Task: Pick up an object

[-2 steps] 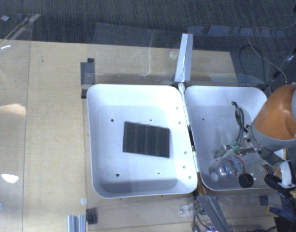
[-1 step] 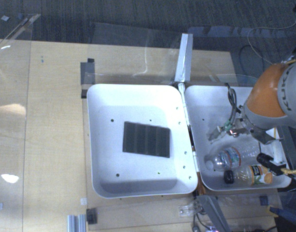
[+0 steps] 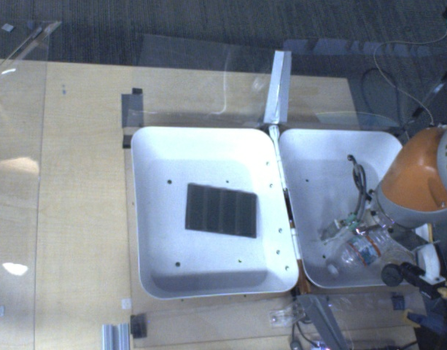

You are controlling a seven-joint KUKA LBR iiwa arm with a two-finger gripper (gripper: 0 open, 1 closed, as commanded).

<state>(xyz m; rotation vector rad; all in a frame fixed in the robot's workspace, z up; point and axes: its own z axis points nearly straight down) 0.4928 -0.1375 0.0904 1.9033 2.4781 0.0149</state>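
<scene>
Reaching in from the right, the arm [image 3: 420, 170] hangs low over the right bin [image 3: 318, 159], its orange band above the wrist and the gripper [image 3: 358, 232] down near the bin floor. Just under and beside it lies a clear, crinkled object [image 3: 354, 250], something like a plastic wrapper with a small coloured patch, resting in the near right part of that bin. Whether the fingers are parted or closed, or have any hold on it, cannot be told: the wrist and cables blur into the clutter there. The left bin [image 3: 157, 195] holds a dark ribbed rectangular pad [image 3: 221, 210], well apart to the left, long side running across the desk [image 3: 63, 195]. The clear object is by far the nearer candidate, seemingly almost directly below.
</scene>
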